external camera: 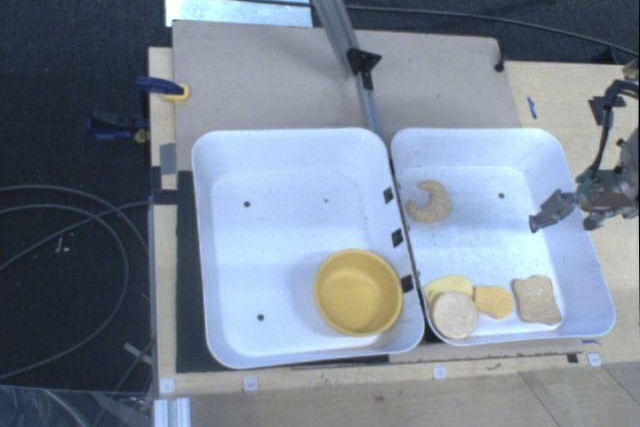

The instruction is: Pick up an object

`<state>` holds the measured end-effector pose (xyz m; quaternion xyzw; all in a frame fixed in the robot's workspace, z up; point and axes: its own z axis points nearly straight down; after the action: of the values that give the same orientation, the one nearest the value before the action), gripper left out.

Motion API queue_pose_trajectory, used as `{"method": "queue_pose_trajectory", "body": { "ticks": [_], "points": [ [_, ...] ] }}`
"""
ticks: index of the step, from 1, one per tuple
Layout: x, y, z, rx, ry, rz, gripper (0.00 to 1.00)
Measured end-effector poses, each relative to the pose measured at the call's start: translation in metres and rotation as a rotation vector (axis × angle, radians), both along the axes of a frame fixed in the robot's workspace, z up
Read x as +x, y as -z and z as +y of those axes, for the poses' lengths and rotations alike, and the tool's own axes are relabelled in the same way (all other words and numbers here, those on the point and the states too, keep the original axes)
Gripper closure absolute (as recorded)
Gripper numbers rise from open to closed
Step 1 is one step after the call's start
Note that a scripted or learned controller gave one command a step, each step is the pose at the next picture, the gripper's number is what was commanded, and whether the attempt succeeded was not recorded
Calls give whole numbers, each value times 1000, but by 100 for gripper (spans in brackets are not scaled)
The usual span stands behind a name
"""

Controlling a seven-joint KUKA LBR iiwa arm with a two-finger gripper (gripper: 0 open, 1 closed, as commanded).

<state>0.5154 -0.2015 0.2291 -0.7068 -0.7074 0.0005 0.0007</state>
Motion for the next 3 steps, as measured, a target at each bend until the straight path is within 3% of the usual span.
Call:
{"method": "queue_pose_trajectory", "body": {
  "ticks": [2,3],
  "points": [
    [0,118,14,1,0,0,0],
    [1,105,13,-2,1,-6,100]
  ]
}}
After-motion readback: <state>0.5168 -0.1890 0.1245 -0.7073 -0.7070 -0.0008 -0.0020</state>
